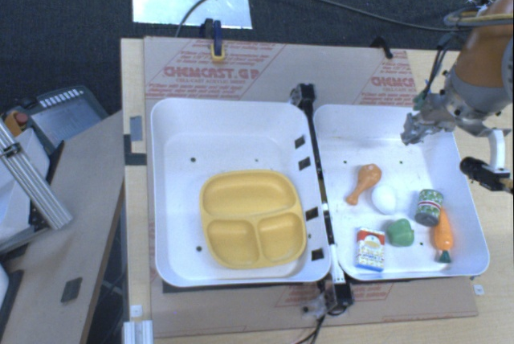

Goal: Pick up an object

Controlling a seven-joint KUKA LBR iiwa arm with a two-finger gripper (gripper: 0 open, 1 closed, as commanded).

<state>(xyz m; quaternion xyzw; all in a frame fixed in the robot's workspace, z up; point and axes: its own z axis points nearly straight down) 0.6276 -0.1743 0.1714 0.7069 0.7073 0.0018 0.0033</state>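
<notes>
Six small objects lie in the right bin (462, 198), and the gripper (418, 128) hovers above that bin's far right corner, well apart from all of them. I cannot tell if it is wide or narrow, because it is dark and small against the bin wall; nothing shows between its tips. The grey arm (482, 65) with its orange band comes in from the right, so I judge that the pick is not yet begun.

The objects sit together in the near part of the right bin, perhaps so that one reach can serve them all. The nearest to the gripper is the toy drumstick (364, 182), and the white egg (385, 198) lies just beside it. Further on are the small can (429, 206), the carrot (442, 233), the green vegetable (400, 232) and the little carton (370, 248); the labels on the can and the carton are too small to read.

In the left bin (173, 174) lies a yellow divided tray (253, 216). Under both bins is a cardboard sheet (265, 65) with red print "CHEMCAST GP".
</notes>
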